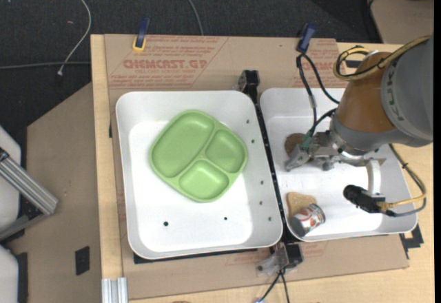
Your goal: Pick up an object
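Across the bench, two shallow white bins are seen side by side on a brown cardboard sheet printed with red lettering. Left bin point(138, 226): a light green divided plate point(198, 155) is laid flat near its middle, three compartments visible, turned at an angle to the bin walls. A few small dark specks are noted on the bin floor below the plate.

Right bin point(331, 103): the arm point(386, 105) is reached in from the right, grey body with the orange band above the wrist. The gripper point(298, 155) is lowered near the bin's left wall, pointing left. A small brown object point(296, 140) is seen just at the gripper's tip, touching or partly hidden by it; whether it is between the fingers cannot be told, and whether the fingers are open or closed cannot be told either.

Near the front left corner of the right bin, a tan flat piece point(300, 200) is noted, and just below it a small can point(309, 217) lying on its side, silver with red markings, close against the bin's rim. Both lie well apart from the gripper.

A black connector with cable point(364, 200) hangs beside the arm's wrist. Two blue clamps point(142, 34) are fixed at the far edge of the cardboard.
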You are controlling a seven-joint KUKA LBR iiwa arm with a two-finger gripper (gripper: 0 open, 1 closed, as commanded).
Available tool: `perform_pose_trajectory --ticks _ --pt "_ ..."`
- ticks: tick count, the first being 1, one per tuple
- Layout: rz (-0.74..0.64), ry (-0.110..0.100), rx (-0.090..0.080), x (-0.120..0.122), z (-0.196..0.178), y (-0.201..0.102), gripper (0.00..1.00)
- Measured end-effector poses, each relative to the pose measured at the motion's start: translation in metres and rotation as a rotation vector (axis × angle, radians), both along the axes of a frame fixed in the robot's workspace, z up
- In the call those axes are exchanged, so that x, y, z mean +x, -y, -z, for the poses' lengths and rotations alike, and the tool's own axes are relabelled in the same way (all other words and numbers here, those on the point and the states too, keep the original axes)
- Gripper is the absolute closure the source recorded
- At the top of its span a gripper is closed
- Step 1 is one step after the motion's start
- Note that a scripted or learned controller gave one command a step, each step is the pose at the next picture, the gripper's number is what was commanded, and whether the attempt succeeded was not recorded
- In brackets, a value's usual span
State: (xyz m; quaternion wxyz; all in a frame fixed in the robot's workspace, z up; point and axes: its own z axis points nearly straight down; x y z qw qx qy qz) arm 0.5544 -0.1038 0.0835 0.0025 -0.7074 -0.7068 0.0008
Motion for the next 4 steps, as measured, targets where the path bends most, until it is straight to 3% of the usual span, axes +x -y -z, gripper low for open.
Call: perform_pose_trajectory --ticks 1,4 --pt "0.000 0.004 0.000 0.001 -0.012 0.000 1.00" --pt "-0.003 0.012 -0.003 0.004 -0.155 -0.007 1.00"
